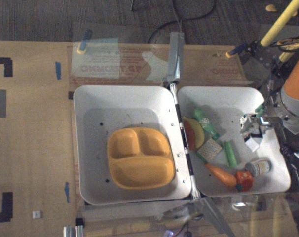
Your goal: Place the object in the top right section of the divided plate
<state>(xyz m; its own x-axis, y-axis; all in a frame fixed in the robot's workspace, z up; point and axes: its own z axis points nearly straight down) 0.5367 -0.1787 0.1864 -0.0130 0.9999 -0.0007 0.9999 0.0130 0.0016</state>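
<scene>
- The surface (31,147) is brown, with black corner marks and strips of blue tape toward its left side.
- The left bin (90,107) holds the divided plate (139,158), orange-yellow, with two small sections along its far side and one wide section nearer the camera. All three sections are bare.
- A metal bracket (174,58) sits behind the seam where the two bins meet.
- The right bin (223,95) carries the loose objects: a red and yellow-green rounded piece (193,132) against its left wall, a green bottle (205,123) just beside it, a speckled square piece (210,149), a green stick (231,154), a carrot (221,174), a red item (244,180) touching the carrot's right end, and a small pale jar (259,168) lying on its side.
- The gripper (250,126) hangs over the right part of the right bin, above a small white piece (253,143). Whether its fingers are spread or pressed together, I cannot tell, and nothing is visibly pinched between them.
- The arm (292,98) enters from the right edge, its orange band showing.
</scene>
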